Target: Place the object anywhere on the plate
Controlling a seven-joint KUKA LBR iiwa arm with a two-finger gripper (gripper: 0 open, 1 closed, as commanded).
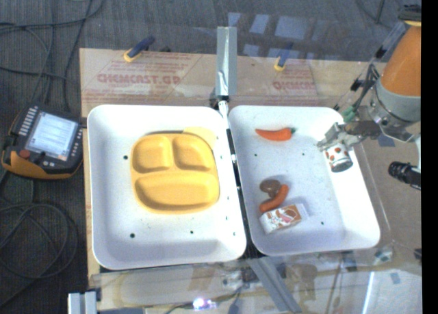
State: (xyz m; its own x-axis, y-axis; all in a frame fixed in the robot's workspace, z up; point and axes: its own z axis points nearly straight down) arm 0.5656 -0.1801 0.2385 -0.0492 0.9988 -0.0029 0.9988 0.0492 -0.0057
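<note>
Red-and-white, a small can (339,159) sits at the right bin's (356,234) far right side, directly at the tips of the gripper (334,140). The gripper's pale fingers (327,137) stand just above and to the left of the can, close enough that they overlap it in the slanted view; whether the can is pinched between them or merely lies beneath them cannot be told, nor can the width of the opening.

Behind the gripper, the grey wrist and the orange band of the arm (402,66) reach in from the right edge.

Elsewhere in the same bin, an orange carrot (275,134) with a green tip lies near the far wall, well apart from the can. Toward the near side, a brown-and-orange sausage-like piece (274,194) lies curved, and just below it, touching or nearly so, rests a small white carton (281,217) with a red print.

In the left bin (109,237) a yellow plate (176,172) with three compartments lies roughly in the middle, tilted slightly in plan.

Left of the bins, an orange-edged handheld control pendant (44,141) with a lit screen lies on the floor among cables.
</note>
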